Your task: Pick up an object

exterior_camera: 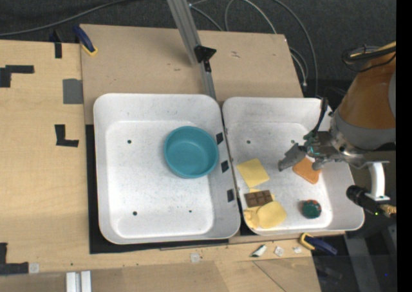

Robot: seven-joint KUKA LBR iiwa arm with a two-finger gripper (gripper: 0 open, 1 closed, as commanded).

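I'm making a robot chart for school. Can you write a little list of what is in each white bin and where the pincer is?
left bin: one teal bowl, upright, toward the bin's right side
right bin: yellow square piece, brown block, pale yellow lump, orange piece, small dark green ball
pincer: over the right bin, beside the orange piece
holding something: cannot tell
arm: comes in from the right, grey with an orange band
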